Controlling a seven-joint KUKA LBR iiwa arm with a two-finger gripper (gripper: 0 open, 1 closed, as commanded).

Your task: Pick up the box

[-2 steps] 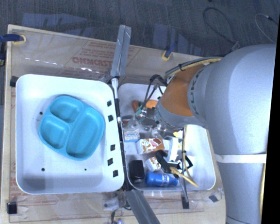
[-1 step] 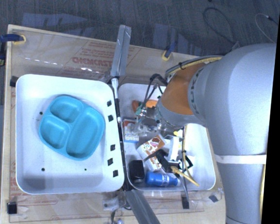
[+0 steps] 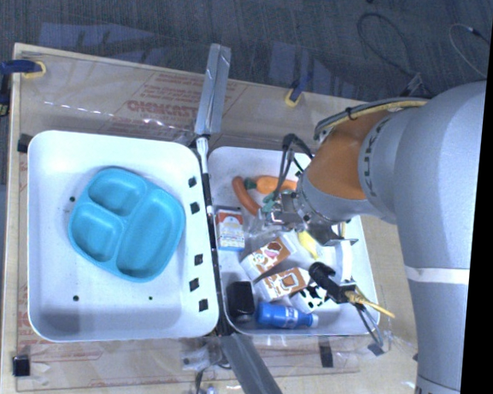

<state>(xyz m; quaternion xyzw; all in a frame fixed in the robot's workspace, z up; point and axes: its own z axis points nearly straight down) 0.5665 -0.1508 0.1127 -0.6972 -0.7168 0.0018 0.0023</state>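
Note:
Two small brown-and-white boxes lie in the right bin (image 3: 357, 253): one (image 3: 267, 255) near its middle, the other (image 3: 284, 281) just below and to the right of it. A smaller red-and-white packet (image 3: 231, 231) lies by the bin's left wall. My gripper (image 3: 274, 217) hangs low over the bin's middle, just above the upper box, under the grey wrist with the orange band. I see nothing between the gripper and the box that tells of a hold.
The right bin also holds two orange carrot-like pieces (image 3: 248, 194), a yellow item (image 3: 308, 241), a blue bottle (image 3: 286, 316), a black block (image 3: 239, 299) and a white dotted piece (image 3: 313, 300). A blue divided plate (image 3: 128, 223) lies in the left bin (image 3: 40, 302).

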